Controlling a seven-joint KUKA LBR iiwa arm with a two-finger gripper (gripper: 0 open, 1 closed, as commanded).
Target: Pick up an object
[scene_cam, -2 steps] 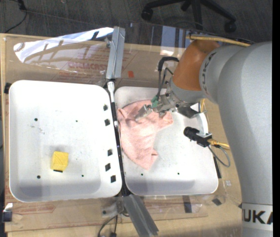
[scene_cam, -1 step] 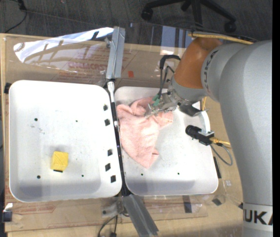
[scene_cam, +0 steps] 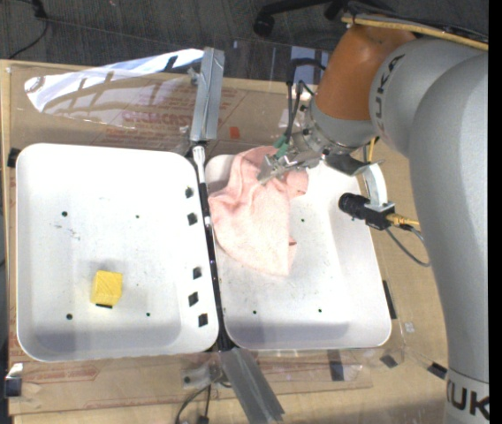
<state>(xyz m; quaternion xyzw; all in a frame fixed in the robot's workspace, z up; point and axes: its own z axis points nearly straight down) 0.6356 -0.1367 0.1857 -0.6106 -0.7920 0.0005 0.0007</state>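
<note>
My arm point(scene_cam: 428, 140) comes in over the right bin point(scene_cam: 357, 299). Left bin point(scene_cam: 57, 201) sits touching it on the far side. Pink cloth point(scene_cam: 255, 219) is draped in the right bin's upper-left part. My claw point(scene_cam: 279, 162) is pinching the cloth's top edge. Yellow block point(scene_cam: 108, 288) lies low in the left bin, well clear of the right bin.

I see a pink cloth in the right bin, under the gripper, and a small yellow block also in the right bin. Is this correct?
Not quite. The yellow block lies in the left bin, near its front, not in the right one. The rest holds: in the camera view the pink cloth lies in the right bin, with the gripper at the cloth's upper edge.
</note>
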